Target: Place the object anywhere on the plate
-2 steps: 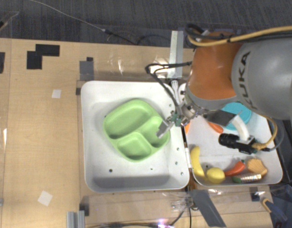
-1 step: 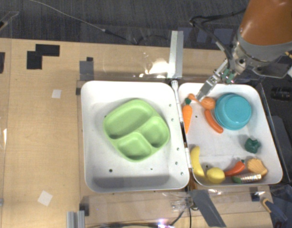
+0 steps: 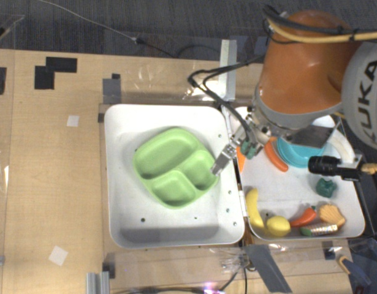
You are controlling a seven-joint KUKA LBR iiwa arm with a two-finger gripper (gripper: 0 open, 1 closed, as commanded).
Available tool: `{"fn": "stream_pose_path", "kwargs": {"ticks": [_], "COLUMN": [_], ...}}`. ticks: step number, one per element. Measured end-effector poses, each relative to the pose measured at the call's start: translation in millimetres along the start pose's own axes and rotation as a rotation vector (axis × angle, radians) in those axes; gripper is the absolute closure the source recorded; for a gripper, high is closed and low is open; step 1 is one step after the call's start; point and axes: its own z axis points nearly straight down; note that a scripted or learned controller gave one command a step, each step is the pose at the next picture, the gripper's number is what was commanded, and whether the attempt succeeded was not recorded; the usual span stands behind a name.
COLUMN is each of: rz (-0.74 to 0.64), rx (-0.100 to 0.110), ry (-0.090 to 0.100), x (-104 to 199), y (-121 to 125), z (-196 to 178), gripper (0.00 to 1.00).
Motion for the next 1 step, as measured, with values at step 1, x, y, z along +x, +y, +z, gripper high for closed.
{"fn": "stream_pose_path", "kwargs": {"ticks": [1], "rz": [-0.307], "rx": [0.001], "ry": [-0.006], "x": [-47.0], "y": [-46.8], "z": [-28.6], "gripper": [0.0]}}
